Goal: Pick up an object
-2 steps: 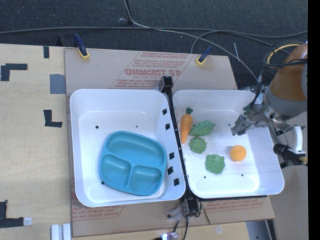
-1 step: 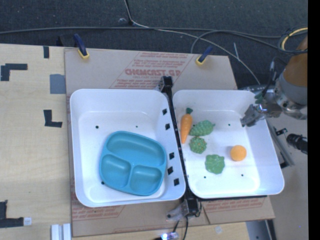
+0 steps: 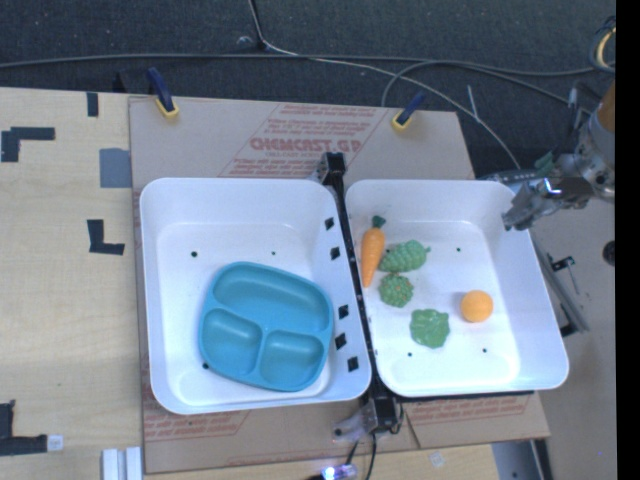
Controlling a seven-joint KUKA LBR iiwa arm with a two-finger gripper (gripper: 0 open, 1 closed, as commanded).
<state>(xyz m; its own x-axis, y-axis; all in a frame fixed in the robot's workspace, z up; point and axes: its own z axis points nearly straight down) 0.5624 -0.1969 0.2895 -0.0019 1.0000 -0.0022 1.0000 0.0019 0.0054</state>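
The gripper [image 3: 522,208] hangs over the upper right rim of the right bin [image 3: 530,298]; I cannot tell how its jaws stand. It carries nothing visible. In this bin lie a toy carrot [image 3: 372,253], three green leafy vegetables [image 3: 403,257] [image 3: 396,290] [image 3: 430,327] and an orange ball [image 3: 477,306]. The left bin [image 3: 175,268] holds a blue divided tray [image 3: 266,326].

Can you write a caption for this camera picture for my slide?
Gripper beside right bin of carrot, orange ball; blue tray left.
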